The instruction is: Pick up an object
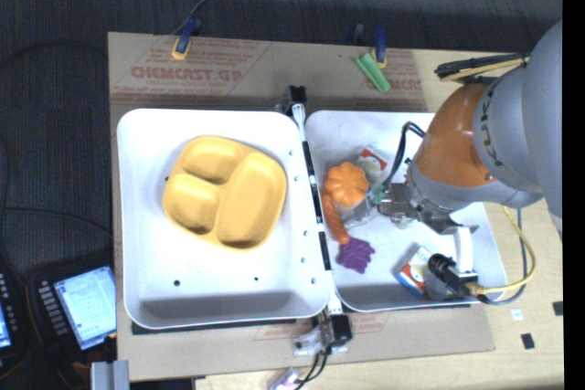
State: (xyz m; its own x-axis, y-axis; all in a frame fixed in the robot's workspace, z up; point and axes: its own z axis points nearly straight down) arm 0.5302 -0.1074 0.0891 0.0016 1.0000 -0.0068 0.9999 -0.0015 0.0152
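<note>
Here, arm [475, 151] bent low over right bin [484, 128], hand [370, 201] beside orange pumpkin [345, 183], grip state unclear.

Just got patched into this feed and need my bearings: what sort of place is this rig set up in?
Most likely a robotics lab test bench, not a home or factory line. Two shallow white bins, the left bin and right bin, sit on a clamped cardboard sheet, with toy-like items such as a small orange pumpkin and loose cables around.

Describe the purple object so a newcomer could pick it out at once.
Look at the right bin, the one the arm reaches into. Near its front left corner, below the orange pumpkin, lies the purple object. It is the only purple item, small with a jagged outline.
</note>
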